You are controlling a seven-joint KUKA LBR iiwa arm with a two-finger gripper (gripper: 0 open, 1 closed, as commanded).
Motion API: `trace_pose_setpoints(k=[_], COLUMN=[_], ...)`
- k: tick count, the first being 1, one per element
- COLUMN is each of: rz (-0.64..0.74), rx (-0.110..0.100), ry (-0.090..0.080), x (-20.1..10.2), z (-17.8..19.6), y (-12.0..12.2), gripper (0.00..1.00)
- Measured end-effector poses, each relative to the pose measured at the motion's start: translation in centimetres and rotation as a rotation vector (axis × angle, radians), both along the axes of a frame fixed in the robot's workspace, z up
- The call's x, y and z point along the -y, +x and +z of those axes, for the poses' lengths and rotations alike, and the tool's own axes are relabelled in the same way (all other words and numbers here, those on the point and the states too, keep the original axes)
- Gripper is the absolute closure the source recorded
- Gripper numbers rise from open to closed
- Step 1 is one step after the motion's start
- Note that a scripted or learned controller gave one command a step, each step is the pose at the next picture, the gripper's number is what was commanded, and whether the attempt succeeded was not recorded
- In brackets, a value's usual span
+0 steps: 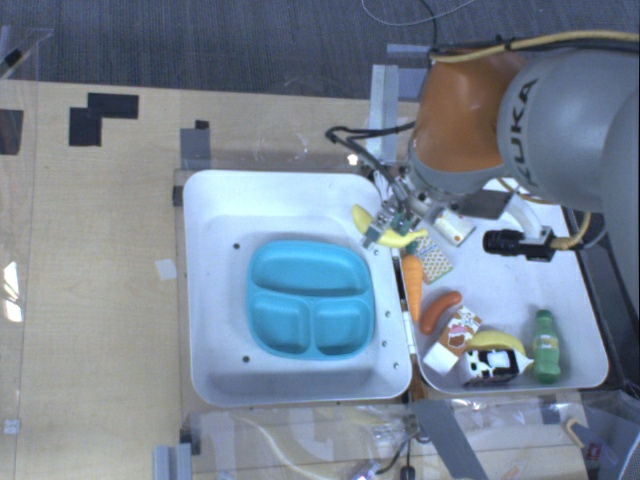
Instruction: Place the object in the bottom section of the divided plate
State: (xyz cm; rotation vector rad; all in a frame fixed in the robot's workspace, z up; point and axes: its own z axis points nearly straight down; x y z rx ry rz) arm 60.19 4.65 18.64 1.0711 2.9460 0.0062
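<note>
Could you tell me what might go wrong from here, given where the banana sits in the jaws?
The gripper has the banana between its jaws right above the wall between the bins, so it could catch there or drop short of the blue divided plate. The plate's compartments are small, and the long banana may end up straddling a divider.

I see the yellow banana (392, 230) at the rim between the two bins, lying tilted, right under my claw (388, 226). The blue divided plate (310, 299) sits flat in the left bin, its compartments bare, near the banana.
</note>
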Motion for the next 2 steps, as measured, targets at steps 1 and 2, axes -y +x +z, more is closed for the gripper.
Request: trace_pose_setpoints(k=[1, 2], rz=[0.25, 0.249], rx=[-0.002, -0.001], ry=[-0.001, -0.001], x=[-7.42, -7.38], z=[0.0, 0.01], y=[-5.3, -5.29], gripper=[1.0, 0.0])
